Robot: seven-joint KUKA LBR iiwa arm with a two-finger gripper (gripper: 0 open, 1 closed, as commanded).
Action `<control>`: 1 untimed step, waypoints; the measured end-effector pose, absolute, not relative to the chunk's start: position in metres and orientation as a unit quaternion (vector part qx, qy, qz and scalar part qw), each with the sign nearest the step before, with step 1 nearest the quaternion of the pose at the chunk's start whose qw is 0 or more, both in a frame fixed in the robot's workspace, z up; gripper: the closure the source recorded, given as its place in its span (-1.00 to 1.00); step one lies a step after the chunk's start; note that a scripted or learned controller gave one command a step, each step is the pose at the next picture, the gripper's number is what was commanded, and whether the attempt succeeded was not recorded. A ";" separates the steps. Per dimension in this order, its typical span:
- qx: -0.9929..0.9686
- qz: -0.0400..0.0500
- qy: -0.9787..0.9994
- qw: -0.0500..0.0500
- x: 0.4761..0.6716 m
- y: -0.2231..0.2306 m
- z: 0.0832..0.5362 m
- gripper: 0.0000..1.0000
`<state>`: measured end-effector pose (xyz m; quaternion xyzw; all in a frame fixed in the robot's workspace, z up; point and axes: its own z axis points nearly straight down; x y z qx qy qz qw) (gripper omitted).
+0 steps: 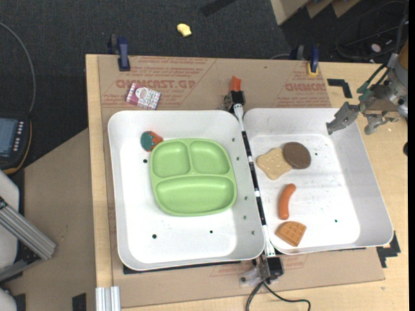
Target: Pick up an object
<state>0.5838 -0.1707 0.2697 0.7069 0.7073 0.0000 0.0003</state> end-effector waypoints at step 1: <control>0.705 -0.004 0.709 -0.008 0.555 -0.107 0.098 -1.00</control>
